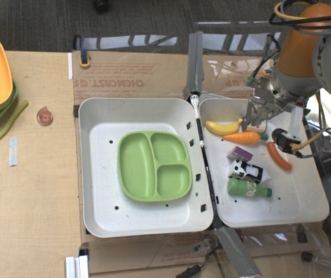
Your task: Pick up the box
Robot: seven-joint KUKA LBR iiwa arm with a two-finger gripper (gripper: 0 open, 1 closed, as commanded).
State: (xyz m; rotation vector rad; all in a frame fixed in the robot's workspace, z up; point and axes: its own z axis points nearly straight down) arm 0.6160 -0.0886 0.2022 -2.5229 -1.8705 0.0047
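The box [241, 153] is a small purple block lying in the middle of the right bin [304, 210]. My gripper [256, 119] hangs at the far side of that bin, over the spot where a yellow banana [222, 126] meets an orange carrot [243, 137]. It stands up and to the right of the box, apart from it, with the carrot between them. I see nothing held in it.
Just below the box lie a black and white object [247, 171] and a green bottle [247, 189] on its side. A red-orange chili-shaped toy [279, 157] lies to the right. The left bin [96, 172] holds a green divided plate [154, 165]. Cables hang at the arm's right.
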